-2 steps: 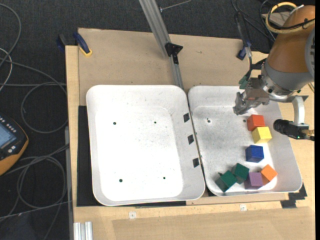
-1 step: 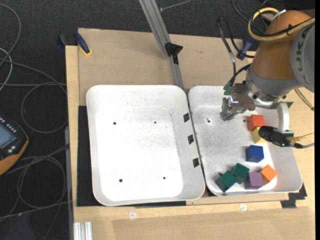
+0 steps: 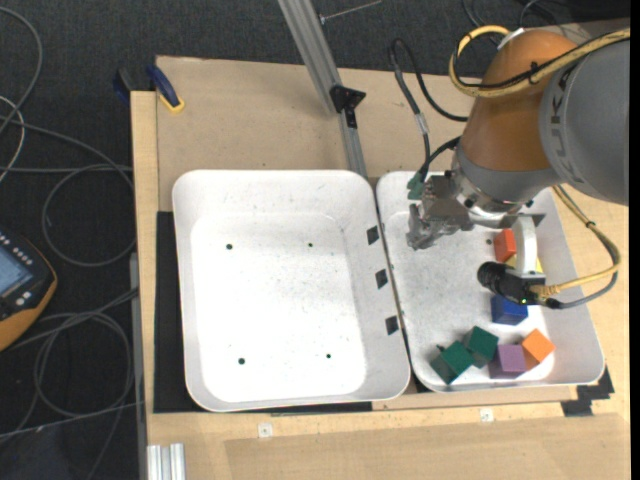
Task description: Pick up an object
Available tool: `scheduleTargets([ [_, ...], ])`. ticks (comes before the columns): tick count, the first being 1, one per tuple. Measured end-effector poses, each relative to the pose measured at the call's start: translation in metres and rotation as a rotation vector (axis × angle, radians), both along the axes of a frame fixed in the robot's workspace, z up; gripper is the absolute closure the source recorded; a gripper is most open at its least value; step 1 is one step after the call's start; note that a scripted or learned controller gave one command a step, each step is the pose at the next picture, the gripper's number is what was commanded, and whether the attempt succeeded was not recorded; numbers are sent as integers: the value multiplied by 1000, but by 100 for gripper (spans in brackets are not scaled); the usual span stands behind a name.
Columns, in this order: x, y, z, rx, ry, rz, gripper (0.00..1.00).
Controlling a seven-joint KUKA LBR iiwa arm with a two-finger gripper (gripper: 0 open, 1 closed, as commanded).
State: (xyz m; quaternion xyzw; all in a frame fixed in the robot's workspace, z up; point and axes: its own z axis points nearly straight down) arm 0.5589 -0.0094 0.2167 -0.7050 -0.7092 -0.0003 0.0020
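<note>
Table [image 3: 250, 108] comes first, because it is the biggest thing we see, and it carries two white bins side by side. The left bin [image 3: 200, 198] is the wide one. The right bin [image 3: 400, 308] sits just beside it and touches it along one edge.

Next we see the arm [image 3: 530, 98], grey and orange, reaching in over the right bin from the right. At its tip the jaws [image 3: 424, 230] hang low over the far part of the right bin, near the wall shared with the left bin. We cannot tell if the jaws are apart or together, and we see no block between them.

Then come the small blocks, all in the right bin. An orange-red block [image 3: 505, 244] sits just under the arm. A blue block [image 3: 508, 310] is nearer to us. At the near edge sit two green blocks [image 3: 466, 354], a purple block [image 3: 511, 359] and an orange block [image 3: 538, 345], close together.
</note>
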Motion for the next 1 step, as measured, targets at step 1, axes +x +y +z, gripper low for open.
scheduleTargets([
  [1,-13,62,13,1,-3,2,100],
])
